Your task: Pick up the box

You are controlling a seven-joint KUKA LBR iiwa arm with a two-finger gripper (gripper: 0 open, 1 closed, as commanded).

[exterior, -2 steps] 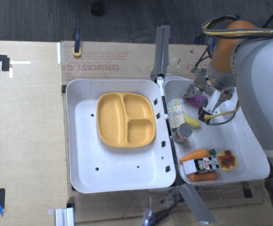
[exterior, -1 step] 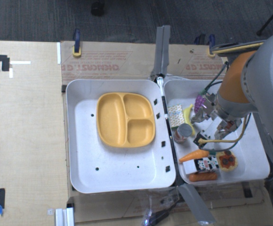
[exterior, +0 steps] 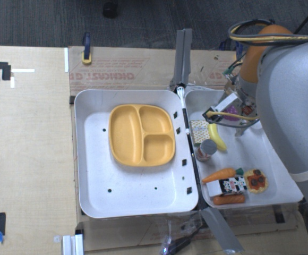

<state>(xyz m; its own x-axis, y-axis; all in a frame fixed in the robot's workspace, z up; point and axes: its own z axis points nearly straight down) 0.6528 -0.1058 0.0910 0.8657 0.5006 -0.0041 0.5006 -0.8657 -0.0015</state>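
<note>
Gripper (exterior: 242, 112), grip state hidden so can't tell, is hanging over the right bin's (exterior: 247, 154) far end while the black-and-white box (exterior: 232, 186) is lying nearer the camera, long axis left-right, between carrot (exterior: 219, 175) and sausage (exterior: 229, 199).

The divided yellow plate (exterior: 142, 134) looked like matt plastic. The left bin (exterior: 82, 158) and right bin (exterior: 255, 153) had smooth, faintly glossy white plastic walls. The surface (exterior: 26, 153) was pale matt wood, with brown cardboard (exterior: 127, 73) beneath the bins. The black-and-white printed box (exterior: 232, 185) looked smooth.
</note>
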